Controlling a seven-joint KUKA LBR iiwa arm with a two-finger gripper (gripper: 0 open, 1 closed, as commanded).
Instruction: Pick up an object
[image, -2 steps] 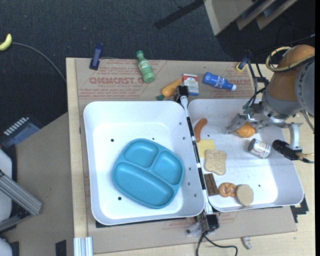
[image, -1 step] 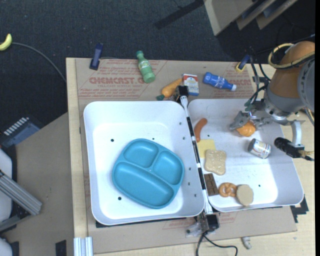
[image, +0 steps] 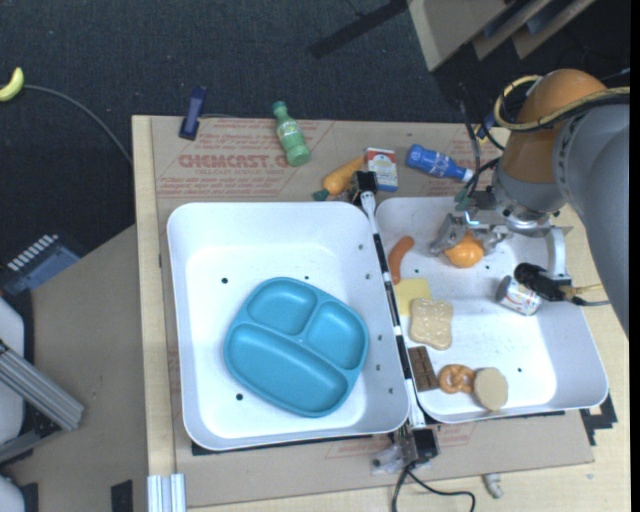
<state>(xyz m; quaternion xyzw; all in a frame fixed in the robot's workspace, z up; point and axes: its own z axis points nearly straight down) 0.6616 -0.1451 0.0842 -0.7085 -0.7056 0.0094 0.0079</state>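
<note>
My gripper (image: 466, 238) hangs over the back of the right bin (image: 570, 345), just above a small orange fruit (image: 463, 254). Its fingers stand apart on either side of the fruit's top; I cannot tell whether they touch it. The fruit rests on the bin floor. Also in this bin are a red sausage (image: 400, 256), a yellow cheese slice (image: 412, 292), a cracker (image: 432, 323), a brown bar (image: 420, 368), a pretzel (image: 455, 378), a round biscuit (image: 490, 388) and a small can (image: 520, 296).
The left bin (image: 200, 250) holds a blue divided plate (image: 295, 345). Behind the bins on the board lie a green bottle (image: 292, 135), a blue bottle (image: 435, 162), a carrot (image: 345, 176), a small carton (image: 382, 168) and a blue marker (image: 192, 112).
</note>
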